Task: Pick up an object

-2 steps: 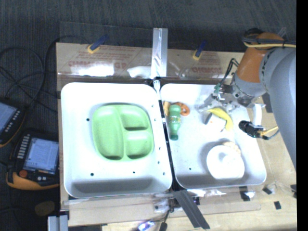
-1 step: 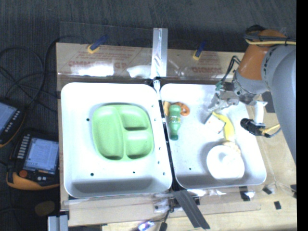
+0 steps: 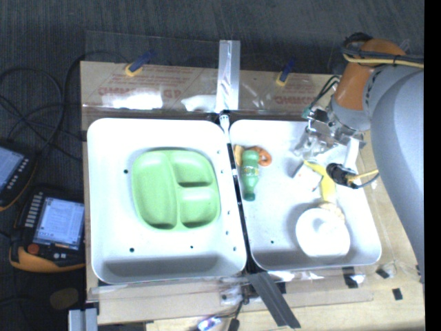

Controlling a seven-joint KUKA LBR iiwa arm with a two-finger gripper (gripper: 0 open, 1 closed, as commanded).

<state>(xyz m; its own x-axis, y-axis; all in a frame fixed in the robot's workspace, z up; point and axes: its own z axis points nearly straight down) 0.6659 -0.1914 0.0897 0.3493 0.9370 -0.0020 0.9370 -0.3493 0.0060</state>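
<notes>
While the gripper (image 3: 324,140) is being held low over the far part of the right bin (image 3: 275,233), its fingers are being hidden by the wrist hardware, so whether they are spread or closed cannot be told, and nothing is being shown between them.

Several candidates are lying in that bin. A green bottle (image 3: 249,174) is lying on its side against the bin's left wall, with a small orange ring-shaped piece (image 3: 262,157) just beyond it. A yellow banana-like toy (image 3: 324,178) is lying just on the near side of the gripper, and a white rounded object (image 3: 322,231) is resting nearer still, towards the bin's front right corner.

The yellow toy is judged the closest target; it is probably light moulded plastic, stiff and somewhat slick, best taken across its narrow middle so the curve is not being squeezed out of the grasp. The bottle is likely light too, round and prone to rolling, and would be better gripped across its body than its neck.

A green divided tray (image 3: 176,188) is lying in the left bin (image 3: 110,247).

Faint reddish printing is showing on the clear sheet (image 3: 145,88) beyond the left bin, but it is too blurred to be read.
</notes>
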